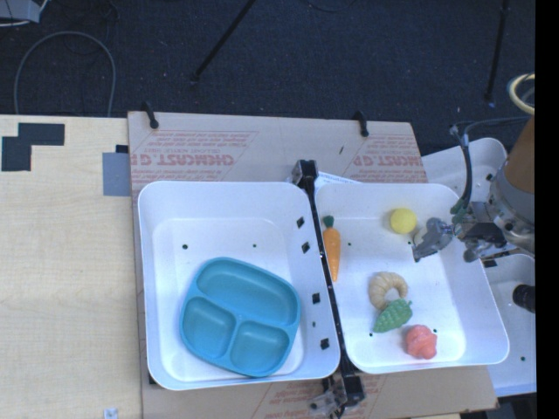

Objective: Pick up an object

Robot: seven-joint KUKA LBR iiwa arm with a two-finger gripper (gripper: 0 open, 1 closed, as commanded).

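We see the pincer [452, 241] spread wide and holding nothing, over the right bin [476, 339] at its right wall. Near it lies a yellow ball [403, 221]; a carrot [332, 250] lies along the divider.

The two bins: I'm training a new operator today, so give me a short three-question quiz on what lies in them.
1. True or false: the blue divided tray lies in the left bin.
2. Which item lies nearest the divider in the right bin? A carrot B yellow ball C pink piece
3. Fill in: the green piece touches the ___ croissant.

Key: 1 true; 2 A; 3 beige.
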